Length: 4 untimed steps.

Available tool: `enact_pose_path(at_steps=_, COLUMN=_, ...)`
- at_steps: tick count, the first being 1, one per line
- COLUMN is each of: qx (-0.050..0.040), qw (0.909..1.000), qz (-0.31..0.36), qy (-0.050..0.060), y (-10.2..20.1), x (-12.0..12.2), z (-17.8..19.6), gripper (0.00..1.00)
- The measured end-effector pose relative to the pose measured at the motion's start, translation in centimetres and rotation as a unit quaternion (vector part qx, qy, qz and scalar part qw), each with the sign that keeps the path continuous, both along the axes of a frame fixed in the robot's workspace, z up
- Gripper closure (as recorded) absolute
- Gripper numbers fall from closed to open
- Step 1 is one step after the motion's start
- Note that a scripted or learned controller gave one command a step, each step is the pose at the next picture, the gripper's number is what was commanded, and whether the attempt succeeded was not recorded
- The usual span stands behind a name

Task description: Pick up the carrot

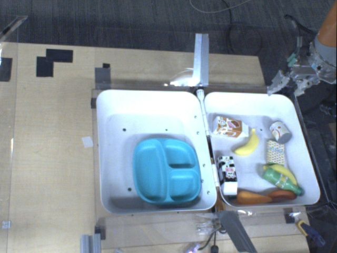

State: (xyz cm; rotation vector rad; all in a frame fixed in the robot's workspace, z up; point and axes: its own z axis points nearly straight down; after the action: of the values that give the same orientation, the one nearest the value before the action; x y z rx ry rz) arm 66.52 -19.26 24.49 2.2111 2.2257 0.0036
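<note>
A: Carrot first: the long orange carrot (255, 196) lies flat along the lower edge of the right shallow white bin (295, 107), in the lower right of the frame. Do you see it?

B: Yes. What sits around it?

A: Its left end is just beside the small black-and-white carton (227, 174). At its right end you see a reddish-brown piece (283, 195), and just above that the green and yellow bottle-shaped toy (281, 177).

B: And the rest of your right bin?

A: A yellow banana (248, 145) in the middle, an orange-printed white pack (229, 126) upper left of it, a grey can (279, 132) at the right, a pale patterned packet (275, 153) under the can.

B: Where is your hand?

A: The grey hand (290, 79) hangs at the upper right of the frame, over the desk (47, 141) just beyond the bin's far corner, well apart from the carrot. Whether it stands apart or together I cannot tell.

B: The left bin?

A: The left white bin (121, 109) holds a light blue divided plastic plate (166, 169).
</note>
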Motion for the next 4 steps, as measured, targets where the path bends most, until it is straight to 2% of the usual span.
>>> enact_pose_path(at_steps=1, qx=0.0006, qw=0.9969, qz=-0.078, qy=0.001, y=5.2, x=-2.5, z=-11.1, gripper=0.0)
enact_pose_path(at_steps=2, qx=-0.0022, qw=0.9988, qz=-0.045, qy=-0.021, y=8.2, x=-6.0, z=-13.1, gripper=0.0)
enact_pose_path(at_steps=3, qx=-0.0002, qw=0.9972, qz=0.074, qy=-0.001, y=10.8, x=-1.2, z=-10.4, gripper=0.0)
enact_pose_path(at_steps=4, qx=-0.0001, qw=0.9972, qz=0.074, qy=-0.001, y=10.8, x=-1.2, z=-10.5, gripper=0.0)
